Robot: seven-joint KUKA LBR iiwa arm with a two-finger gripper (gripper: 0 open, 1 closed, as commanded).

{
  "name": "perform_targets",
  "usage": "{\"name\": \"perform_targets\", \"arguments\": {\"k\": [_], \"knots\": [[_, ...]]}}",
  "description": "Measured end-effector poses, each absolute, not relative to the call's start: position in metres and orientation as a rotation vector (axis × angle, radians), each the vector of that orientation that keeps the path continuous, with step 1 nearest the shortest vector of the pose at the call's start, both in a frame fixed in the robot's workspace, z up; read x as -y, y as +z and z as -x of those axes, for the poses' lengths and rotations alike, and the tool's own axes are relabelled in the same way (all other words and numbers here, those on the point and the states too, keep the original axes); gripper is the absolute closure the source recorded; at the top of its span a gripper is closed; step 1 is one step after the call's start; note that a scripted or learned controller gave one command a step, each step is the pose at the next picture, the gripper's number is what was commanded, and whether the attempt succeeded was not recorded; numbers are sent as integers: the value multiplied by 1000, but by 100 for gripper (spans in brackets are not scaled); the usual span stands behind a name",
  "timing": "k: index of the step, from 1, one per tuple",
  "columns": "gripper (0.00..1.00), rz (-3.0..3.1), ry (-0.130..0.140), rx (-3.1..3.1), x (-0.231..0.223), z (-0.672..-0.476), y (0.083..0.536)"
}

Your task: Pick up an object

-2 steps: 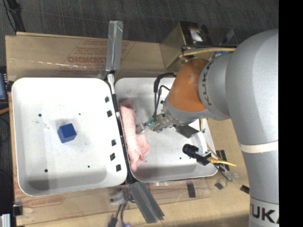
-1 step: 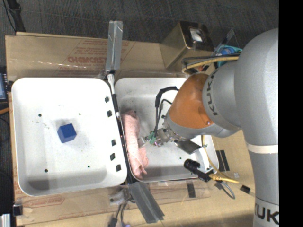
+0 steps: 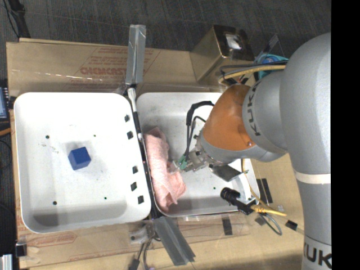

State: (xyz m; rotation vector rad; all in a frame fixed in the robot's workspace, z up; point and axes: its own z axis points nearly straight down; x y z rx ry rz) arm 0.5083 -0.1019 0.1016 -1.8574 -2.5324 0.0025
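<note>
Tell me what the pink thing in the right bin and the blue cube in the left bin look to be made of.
Pink thing: soft cloth, matte, judging by its folds and limp, rumpled outline. Blue cube: rigid, probably plastic or foam, with flat faces, sharp edges and even colour.

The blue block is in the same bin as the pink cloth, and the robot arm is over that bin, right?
Not quite. The blue block sits alone in the left bin, as the camera view shows. The pink cloth lies in the right bin, against its left wall, and the arm is indeed over that bin.
</note>
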Motion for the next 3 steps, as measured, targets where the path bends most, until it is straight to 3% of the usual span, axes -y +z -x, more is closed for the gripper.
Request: {"name": "perform_targets", "arguments": {"k": [1, 2, 3], "knots": [[0, 1858, 3, 2533, 102, -508, 102], [100, 1851, 5, 2538, 102, -509, 111], [0, 1852, 5, 2538, 102, -509, 111]]}}
